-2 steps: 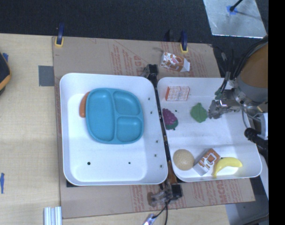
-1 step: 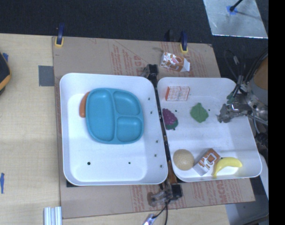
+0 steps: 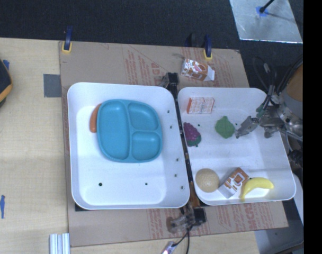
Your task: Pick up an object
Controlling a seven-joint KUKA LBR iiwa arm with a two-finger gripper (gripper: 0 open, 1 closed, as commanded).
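While the worktop (image 3: 28, 157) is pale wood, you've got a brown cardboard sheet (image 3: 140, 62) clamped on it w/ two white bins side by side; dark carpet sits at 12 o'clock. The left bin (image 3: 87, 194) carries a blue divided plate (image 3: 130, 130), an orange item (image 3: 92, 119) peeking from under its 9 o'clock edge. A small snack packet (image 3: 198, 70) lies on the cardboard at 12 o'clock of the right bin (image 3: 267, 157). In the right bin: carton (image 3: 200, 106) at 11 o'clock, purple grapes (image 3: 191, 134) at 9, green item (image 3: 224, 127) near centre, tan round item (image 3: 207, 180), small box (image 3: 234, 182) & banana (image 3: 256, 186) along 6 o'clock. The gripper (image 3: 244, 129) comes in at 3 o'clock, low over the bin. The green item lies just beside the fingers, at their 9 o'clock; touching or not, can't tell. Nothing's between them. Whether they're spread or closed, can't tell.
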